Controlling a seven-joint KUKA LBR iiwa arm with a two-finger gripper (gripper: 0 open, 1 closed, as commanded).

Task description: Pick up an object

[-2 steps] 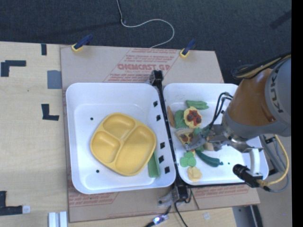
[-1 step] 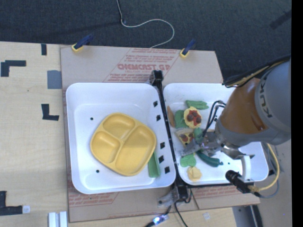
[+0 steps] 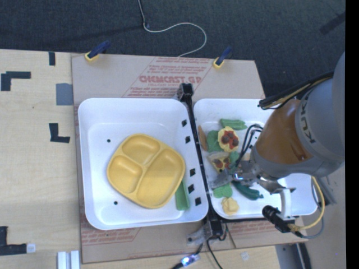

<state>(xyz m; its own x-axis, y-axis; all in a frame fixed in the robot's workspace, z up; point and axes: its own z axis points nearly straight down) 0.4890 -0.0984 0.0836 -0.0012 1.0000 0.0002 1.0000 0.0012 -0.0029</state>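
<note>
The gripper (image 3: pixel 227 178) is down in the right bin (image 3: pixel 305 203), among toy food items (image 3: pixel 227 142) at the bin's nine o'clock side; its grip state cannot be told.

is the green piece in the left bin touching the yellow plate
Touching. The camera view shows the green piece lying right against the lower right rim of the yellow plate, with no white bin floor between them.

Claw (image 3: pixel 225 178) low among toy foods (image 3: pixel 227 139) in right bin (image 3: pixel 303 205).
</note>
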